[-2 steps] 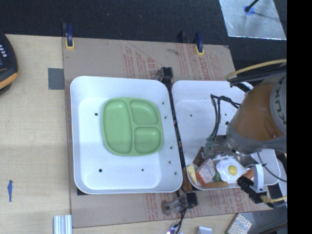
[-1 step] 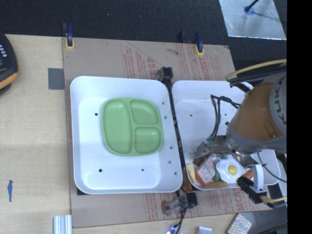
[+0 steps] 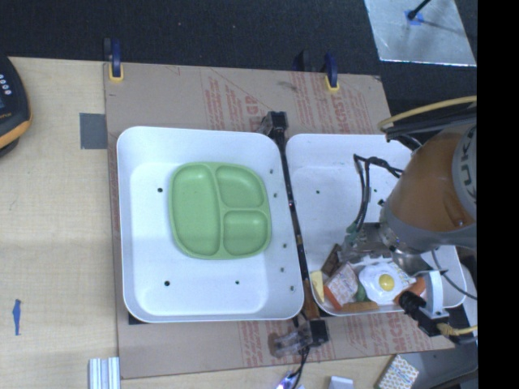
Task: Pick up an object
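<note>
The grey arm with its orange band [image 3: 434, 189] reaches over the right bin [image 3: 324, 168] from the right. Its gripper [image 3: 365, 245] hangs low at the bin's near side, just above a heap of toy food. In the heap lie a fried egg [image 3: 384, 282], a small red-and-white packet [image 3: 340, 285], a brown piece [image 3: 331, 261] and an orange carrot-like piece [image 3: 361, 305]. The wrist hides the fingertips, and nothing shows between them.
A green divided plate [image 3: 219, 209] lies in the middle of the left bin [image 3: 142, 282]. A black divider [image 3: 288, 209] runs between the bins. Cables [image 3: 365, 181] loop off the wrist over the right bin. A yellow-edged device [image 3: 12, 104] lies at the far left.
</note>
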`<state>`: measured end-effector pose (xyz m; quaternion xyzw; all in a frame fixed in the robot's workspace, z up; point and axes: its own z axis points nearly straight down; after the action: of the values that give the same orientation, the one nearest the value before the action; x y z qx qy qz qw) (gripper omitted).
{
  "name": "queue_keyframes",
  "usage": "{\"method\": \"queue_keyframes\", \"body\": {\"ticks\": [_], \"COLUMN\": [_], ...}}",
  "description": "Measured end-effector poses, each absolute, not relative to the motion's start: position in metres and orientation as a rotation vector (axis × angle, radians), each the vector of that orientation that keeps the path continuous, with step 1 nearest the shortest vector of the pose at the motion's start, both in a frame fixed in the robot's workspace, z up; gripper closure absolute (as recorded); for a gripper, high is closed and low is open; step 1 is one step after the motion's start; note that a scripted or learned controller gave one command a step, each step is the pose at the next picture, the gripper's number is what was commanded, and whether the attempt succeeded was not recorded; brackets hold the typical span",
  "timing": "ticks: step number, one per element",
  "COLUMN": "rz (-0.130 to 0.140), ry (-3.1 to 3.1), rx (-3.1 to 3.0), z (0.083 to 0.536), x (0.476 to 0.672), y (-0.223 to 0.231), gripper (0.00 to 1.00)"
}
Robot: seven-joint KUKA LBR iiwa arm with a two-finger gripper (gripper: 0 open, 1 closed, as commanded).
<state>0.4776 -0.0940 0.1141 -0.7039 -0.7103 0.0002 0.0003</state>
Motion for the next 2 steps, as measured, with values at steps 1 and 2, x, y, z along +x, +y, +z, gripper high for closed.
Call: {"method": "queue_keyframes", "body": {"ticks": [1, 2], "rz": [0.0, 0.003], "ry": [-2.231, -2.232], "rx": [-2.211, -2.21], "z": [0.114, 0.124], "x": [0.478, 0.477], "y": [-0.094, -0.095], "gripper": [0.0, 1.0]}}
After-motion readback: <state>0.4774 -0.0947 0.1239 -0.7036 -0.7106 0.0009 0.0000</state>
